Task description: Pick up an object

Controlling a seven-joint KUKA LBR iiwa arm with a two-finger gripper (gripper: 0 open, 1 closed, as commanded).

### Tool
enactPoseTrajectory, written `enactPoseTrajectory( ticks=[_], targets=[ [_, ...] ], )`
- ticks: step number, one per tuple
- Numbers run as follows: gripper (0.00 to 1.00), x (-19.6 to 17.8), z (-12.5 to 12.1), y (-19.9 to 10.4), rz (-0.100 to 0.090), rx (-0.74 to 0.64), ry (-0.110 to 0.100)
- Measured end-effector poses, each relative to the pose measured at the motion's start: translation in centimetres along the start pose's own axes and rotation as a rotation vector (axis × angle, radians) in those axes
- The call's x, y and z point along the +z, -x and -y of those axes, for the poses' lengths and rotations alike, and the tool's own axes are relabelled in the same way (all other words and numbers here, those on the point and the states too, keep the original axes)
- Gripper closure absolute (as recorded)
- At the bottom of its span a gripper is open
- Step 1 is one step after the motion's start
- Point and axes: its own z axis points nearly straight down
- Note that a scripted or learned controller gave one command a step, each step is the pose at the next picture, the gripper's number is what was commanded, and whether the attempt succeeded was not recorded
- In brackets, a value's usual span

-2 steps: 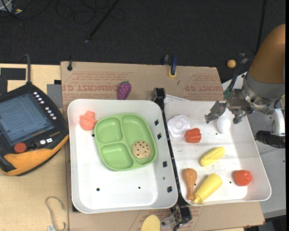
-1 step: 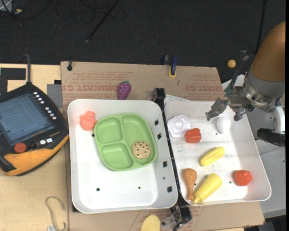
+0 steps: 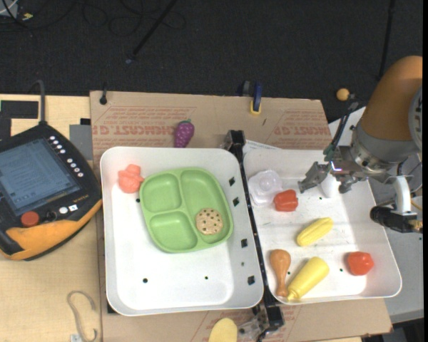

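left edge of worktop (image 3: pixel 50 291): teach pendant (image 3: pixel 36 184) with grey screen, black body, orange underside; screen text too small to read.

behind the bins: cardboard sheet (image 3: pixel 143 123) with red print, upside down to the camera and partly hidden, not legible with confidence. purple toy grapes (image 3: pixel 184 132) lie on it just past the left bin's far rim.

left bin (image 3: pixel 171 283): pink toy (image 3: pixel 130 179) at far-left corner, beside a green divided plate (image 3: pixel 164 191). a round cookie (image 3: pixel 210 221) with dark chips sits in the plate's right compartment.

front edge, between the bins: a yellow rounded object (image 3: pixel 223 330), cut off by the frame.

right bin (image 3: pixel 385 276), candidate objects: clear plastic cup (image 3: pixel 264 185) near the far-left corner; red pepper-like toy (image 3: pixel 286 201) just right of it; yellow corn cob (image 3: pixel 314 231) mid-bin, tilted; brown drumstick (image 3: pixel 279 263) at front left, touching or just beside a yellow banana-shaped piece (image 3: pixel 307 277); red tomato-like toy (image 3: pixel 359 263) at front right, apart from the others.

end effector (image 3: pixel 332 179): over the far part of the right bin, just right of the red pepper-like toy, nothing visible between its fingers. how wide it stands, cannot tell from this angle. orange band on the arm (image 3: pixel 396 95) at the right.
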Motion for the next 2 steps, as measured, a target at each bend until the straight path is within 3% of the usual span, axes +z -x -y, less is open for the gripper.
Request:
enactPoseTrajectory(
  ticks=[2],
  targets=[
    [0.0,10.4,0.8,-0.7,-0.001,-0.001,0.002]
  ],
)
